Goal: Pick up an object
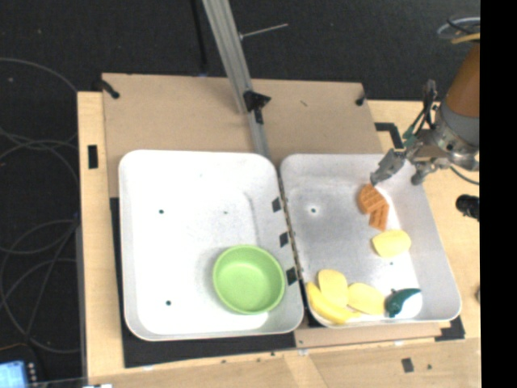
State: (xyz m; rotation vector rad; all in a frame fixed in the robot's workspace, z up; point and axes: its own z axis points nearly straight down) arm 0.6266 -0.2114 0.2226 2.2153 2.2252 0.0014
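Note:
The right bin point(323, 186) holds an orange ridged piece point(374, 204), a yellow lump point(390, 242), a cluster of yellow banana-like pieces point(343, 296) and a small teal object point(400, 301). A green bowl point(249, 278) sits in the left bin point(186, 192) near its front right corner. My gripper point(401, 166) hangs over the right bin's far right edge, just above and right of the orange piece. Its two fingers stand apart with nothing between them.
A slanted metal post point(234, 59) rises behind the bins at the middle. A tan board point(186, 107) lies under the bins. Dark floor with cables surrounds the bench on the left.

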